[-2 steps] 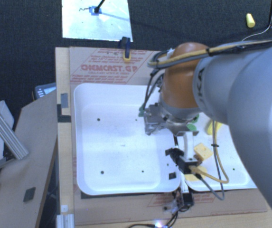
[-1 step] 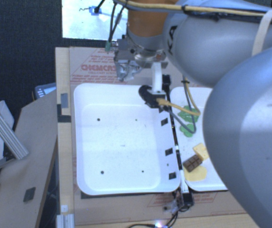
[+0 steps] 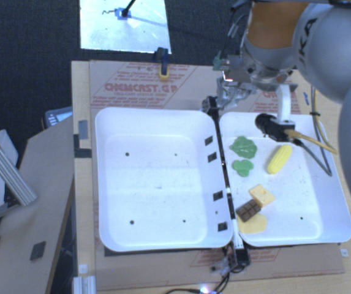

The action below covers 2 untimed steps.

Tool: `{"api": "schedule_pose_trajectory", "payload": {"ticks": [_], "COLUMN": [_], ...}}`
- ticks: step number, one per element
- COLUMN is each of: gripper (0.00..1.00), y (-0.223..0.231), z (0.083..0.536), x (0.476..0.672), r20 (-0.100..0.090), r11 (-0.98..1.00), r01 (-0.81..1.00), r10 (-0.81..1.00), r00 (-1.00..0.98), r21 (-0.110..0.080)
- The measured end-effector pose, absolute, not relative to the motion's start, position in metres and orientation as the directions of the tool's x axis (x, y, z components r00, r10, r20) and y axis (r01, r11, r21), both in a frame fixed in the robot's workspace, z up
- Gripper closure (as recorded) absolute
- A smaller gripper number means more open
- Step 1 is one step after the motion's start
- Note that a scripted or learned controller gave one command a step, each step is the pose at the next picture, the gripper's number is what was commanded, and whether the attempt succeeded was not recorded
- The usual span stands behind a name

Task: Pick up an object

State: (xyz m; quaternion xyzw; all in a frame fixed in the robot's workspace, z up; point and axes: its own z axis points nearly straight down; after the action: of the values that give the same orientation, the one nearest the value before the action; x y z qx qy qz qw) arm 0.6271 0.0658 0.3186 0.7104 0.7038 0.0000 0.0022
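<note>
The two-finger gripper [image 3: 233,95] hangs at the upper middle of the frame, above the right white bin's [image 3: 331,216] top-left corner; whether it grips anything cannot be told. Below lie two green leafy pieces [image 3: 243,155], a yellow corn cob [image 3: 279,158], and a brown chocolate block [image 3: 248,211].

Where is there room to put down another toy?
The left white bin shows bare floor from wall to wall. In the right white bin, the corner right of the yellow cheese wedge is bare. It is crowded around the green leafy pieces, yellow corn cob and brown chocolate block.
</note>
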Motion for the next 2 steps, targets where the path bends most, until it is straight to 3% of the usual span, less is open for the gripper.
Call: {"api": "schedule_pose_trajectory", "payload": {"ticks": [1, 2], "gripper": [1.00, 1.00], "y": [0.134, 0.091], "z": [0.273, 0.380], "x": [0.514, 0.487], "r20": [0.002, 0.003], "r11": [0.011, 0.001], "r01": [1.000, 1.000], "r10": [1.000, 1.000], "r00": [-0.011, -0.001], "r21": [-0.010, 0.011]}}
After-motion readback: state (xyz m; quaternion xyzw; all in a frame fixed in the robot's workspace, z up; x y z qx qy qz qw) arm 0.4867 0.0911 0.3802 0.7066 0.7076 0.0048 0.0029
